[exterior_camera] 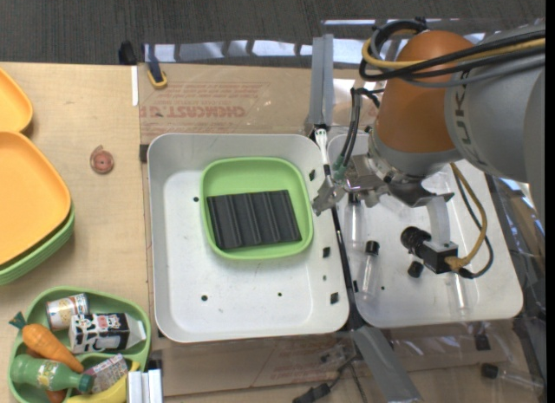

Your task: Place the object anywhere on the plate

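Camera view, dark slab [253, 219] on plate [217, 183], left of gripper [347, 186]

The wooden bench [113, 115] carries two shallow white bins side by side: the left bin [173, 289] and, touching its right rim, the right bin [486, 297]. A sheet of brown cardboard [225, 107] with printed lettering lies on the bench behind the left bin, and a small round reddish disc [102, 160] sits to that bin's left. At the left edge lie stacked orange plates [26, 193] over a green one, and in the near left corner a green bowl [139, 328] of toy food and cans.
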Motion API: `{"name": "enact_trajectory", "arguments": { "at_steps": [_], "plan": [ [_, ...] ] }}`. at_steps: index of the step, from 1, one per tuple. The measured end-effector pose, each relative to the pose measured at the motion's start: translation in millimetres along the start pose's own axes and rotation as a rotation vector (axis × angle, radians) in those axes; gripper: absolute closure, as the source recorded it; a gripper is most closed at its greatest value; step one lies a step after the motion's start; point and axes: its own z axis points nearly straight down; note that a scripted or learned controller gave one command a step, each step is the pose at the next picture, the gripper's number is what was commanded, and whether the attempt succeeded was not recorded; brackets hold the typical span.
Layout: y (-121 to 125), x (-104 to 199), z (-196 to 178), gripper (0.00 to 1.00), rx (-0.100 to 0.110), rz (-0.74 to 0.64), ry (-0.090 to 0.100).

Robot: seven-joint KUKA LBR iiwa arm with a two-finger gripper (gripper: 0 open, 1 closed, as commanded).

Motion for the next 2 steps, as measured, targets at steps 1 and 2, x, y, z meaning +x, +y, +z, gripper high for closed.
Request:
{"name": "enact_trajectory", "arguments": {
  "at_steps": [1, 2],
  "plan": [
    [26, -66, 19, 0.00, 0.001, 0.110, -0.001],
    [38, 6, 23, 0.00, 0.001, 0.182, 0.000]
  ]
}}
